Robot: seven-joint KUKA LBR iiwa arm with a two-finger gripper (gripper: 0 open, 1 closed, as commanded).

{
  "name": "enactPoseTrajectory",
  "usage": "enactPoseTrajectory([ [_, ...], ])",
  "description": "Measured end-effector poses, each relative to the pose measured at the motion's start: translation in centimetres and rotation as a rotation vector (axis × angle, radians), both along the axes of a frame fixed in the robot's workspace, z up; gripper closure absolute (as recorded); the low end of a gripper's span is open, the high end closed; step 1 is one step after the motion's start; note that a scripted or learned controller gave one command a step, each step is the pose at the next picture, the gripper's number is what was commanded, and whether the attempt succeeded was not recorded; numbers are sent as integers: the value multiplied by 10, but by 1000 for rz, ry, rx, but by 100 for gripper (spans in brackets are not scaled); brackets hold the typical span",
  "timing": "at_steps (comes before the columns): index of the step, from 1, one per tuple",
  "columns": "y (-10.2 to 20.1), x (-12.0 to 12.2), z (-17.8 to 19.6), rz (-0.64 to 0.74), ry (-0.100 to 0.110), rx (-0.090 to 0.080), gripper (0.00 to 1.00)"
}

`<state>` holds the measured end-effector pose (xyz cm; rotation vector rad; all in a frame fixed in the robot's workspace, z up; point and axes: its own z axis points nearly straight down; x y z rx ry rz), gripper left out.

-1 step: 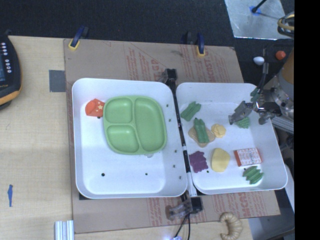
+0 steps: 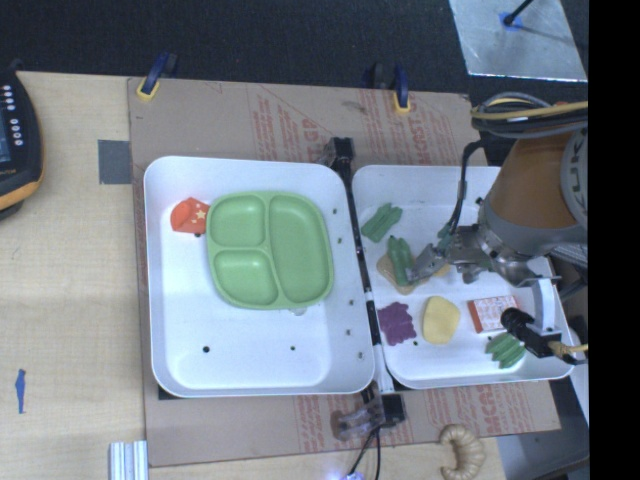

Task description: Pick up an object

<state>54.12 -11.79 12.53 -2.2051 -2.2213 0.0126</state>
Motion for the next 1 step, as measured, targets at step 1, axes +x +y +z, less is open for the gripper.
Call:
enactPoseTrajectory([
  [1, 14, 54, -28, 2, -17, -4, 0],
])
